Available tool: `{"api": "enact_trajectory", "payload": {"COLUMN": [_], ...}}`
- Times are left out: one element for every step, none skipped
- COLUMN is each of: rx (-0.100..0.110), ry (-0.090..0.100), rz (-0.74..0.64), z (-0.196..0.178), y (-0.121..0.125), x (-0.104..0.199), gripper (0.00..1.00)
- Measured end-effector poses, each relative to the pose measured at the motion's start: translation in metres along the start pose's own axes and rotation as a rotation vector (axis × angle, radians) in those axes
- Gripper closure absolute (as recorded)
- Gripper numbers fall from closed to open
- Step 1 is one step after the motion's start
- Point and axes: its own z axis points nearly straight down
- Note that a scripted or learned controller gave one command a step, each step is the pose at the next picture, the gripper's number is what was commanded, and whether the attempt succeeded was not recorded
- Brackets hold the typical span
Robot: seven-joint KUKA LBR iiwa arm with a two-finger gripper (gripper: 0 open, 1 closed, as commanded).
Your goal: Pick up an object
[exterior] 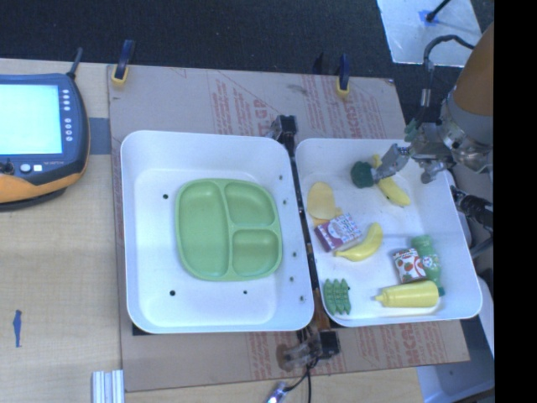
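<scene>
- Grey metal hand (388, 164) reaches in from the right over the far part of the right shallow white bin (470, 296); how far it is open cannot be told, and nothing is seen held in it.
- Dark green round toy (362, 174) lies just left of the hand's tip; a small yellow piece (395, 192) lies just nearer than it.
- Pale yellow rounded piece (320, 200) sits near the bin's left wall, with a red-and-white packet (336, 232) and a yellow toy banana (363, 245) touching nearer.
- Red-and-green carton (417, 264), yellow squeeze bottle (409, 295) and green ridged piece (336, 295) occupy the near part.
- Left white bin (151, 305) holds a light green divided plastic tray (227, 228).
- Orange-edged control tablet (38, 133) rests on the surface at far left.
</scene>
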Motion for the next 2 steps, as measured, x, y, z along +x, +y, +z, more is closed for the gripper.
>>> {"api": "enact_trajectory", "payload": {"rx": [0.001,0.002], "ry": [-0.002,-0.001], "rz": [-0.002,-0.001], "z": [0.077,0.140], "y": [0.061,0.062], "x": [-0.016,-0.023], "gripper": [0.00,0.00]}}
